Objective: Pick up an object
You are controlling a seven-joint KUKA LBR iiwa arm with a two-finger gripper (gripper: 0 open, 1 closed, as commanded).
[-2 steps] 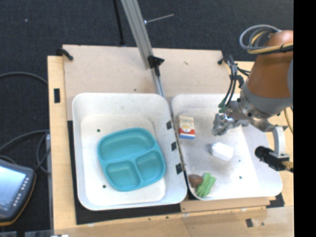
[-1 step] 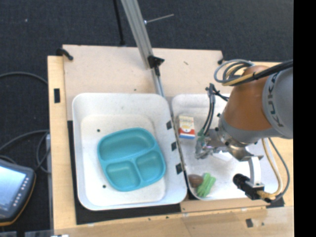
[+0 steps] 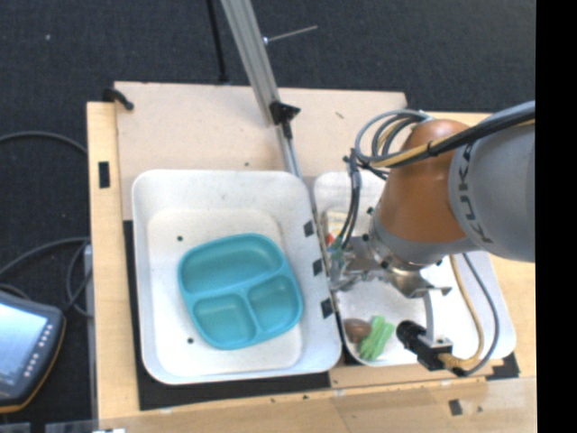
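White bins: two shallow trays side by side on the wooden bench [image 3: 108,242], left bin [image 3: 153,197] at centre frame, right bin [image 3: 505,332] at lower right, rims touching along the middle.
Left bin contents: teal three-compartment plate [image 3: 239,289], lying flat, tilted slightly, near the bin's centre; bare floor all round it, widest toward the upper edge.
Right bin contents: green object [image 3: 380,336] and brown object [image 3: 357,328], touching, at the lower left corner close to the rim.
Arm: grey body with orange band [image 3: 424,183], entering from the right edge, covering most of the right bin.
Gripper [image 3: 341,273]: low over the right bin's left rim, above the green and brown objects in frame; finger spread cannot be made out, nothing seen between them.
Cables: black loops [image 3: 379,138] above the wrist, more along the bin's lower right.
Open room: left bin largely free; right bin crowded by the arm.
Writing: dark letters on the arm's grey casing [image 3: 469,188], partly cut off, not readable for certain.
Upper frame: metal rail [image 3: 252,48] slanting down to the bins' top edge.
Lower left corner: screen device [image 3: 22,345] off the bench.
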